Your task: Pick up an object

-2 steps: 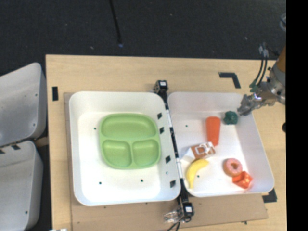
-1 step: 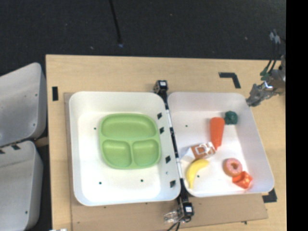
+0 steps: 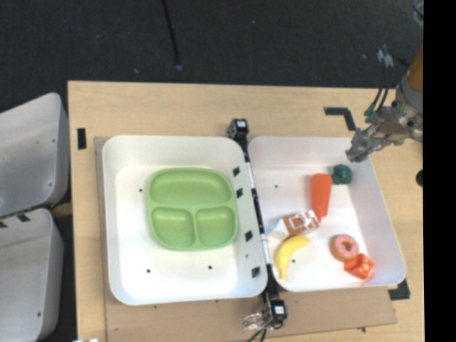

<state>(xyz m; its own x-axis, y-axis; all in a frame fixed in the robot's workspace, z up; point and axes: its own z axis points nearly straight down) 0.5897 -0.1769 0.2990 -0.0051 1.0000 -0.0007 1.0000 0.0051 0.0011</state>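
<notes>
I logged the carrot (image 3: pixel 321 194) lying in the right bin (image 3: pixel 377 191), teal piece (image 3: pixel 343 174) just beside its top, banana (image 3: pixel 291 253) and donut (image 3: pixel 345 246) nearer the front. The gripper (image 3: pixel 358 150) hung over the bin's far right rim, holding nothing; how far it stood open I couldn't tell. A green plate (image 3: pixel 192 207) sat in the left bin (image 3: pixel 114 191).

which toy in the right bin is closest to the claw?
The small teal piece, just above the orange carrot's top end. It sits nearest the claw; banana, donut lie far lower.

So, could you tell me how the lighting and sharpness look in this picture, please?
Camera view: lighting is even and soft, with faint shadows under the banana and carrot; the white bins look bright but not blown out; the image is slightly soft overall, and the gripper is blurry near the right edge.
</notes>
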